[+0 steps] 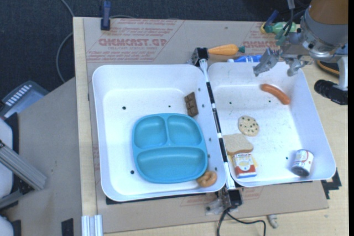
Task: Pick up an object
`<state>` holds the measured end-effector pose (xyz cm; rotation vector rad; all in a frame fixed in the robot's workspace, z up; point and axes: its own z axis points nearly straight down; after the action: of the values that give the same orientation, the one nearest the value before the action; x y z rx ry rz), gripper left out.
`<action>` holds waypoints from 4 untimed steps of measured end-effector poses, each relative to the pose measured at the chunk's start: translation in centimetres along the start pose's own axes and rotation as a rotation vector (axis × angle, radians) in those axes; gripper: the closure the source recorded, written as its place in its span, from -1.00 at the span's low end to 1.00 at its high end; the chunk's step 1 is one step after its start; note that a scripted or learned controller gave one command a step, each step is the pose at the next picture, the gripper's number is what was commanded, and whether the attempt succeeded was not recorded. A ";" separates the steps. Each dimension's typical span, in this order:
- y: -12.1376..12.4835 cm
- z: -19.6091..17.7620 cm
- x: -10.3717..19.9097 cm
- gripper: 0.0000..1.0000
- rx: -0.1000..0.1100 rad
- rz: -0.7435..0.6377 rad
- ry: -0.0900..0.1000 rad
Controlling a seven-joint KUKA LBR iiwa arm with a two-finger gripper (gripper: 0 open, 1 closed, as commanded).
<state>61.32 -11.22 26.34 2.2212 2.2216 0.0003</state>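
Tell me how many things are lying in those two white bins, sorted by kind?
Plates: 1, blue divided plate
Sweet snacks: 3, chocolate bar, doughnut, cookie
Savoury food: 3, sausage, bread slice, fries carton
Cans: 1, tin can
Total: 8
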 end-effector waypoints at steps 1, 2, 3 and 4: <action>-6.9 10.3 -1.8 -1.00 0.001 0.001 0.000; -6.6 17.4 1.5 -1.00 0.002 0.000 0.001; -7.0 17.9 2.1 -1.00 0.003 0.000 0.001; -7.5 17.9 1.9 -1.00 0.003 0.000 0.001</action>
<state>53.87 -9.30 8.43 2.2239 2.2232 -0.0015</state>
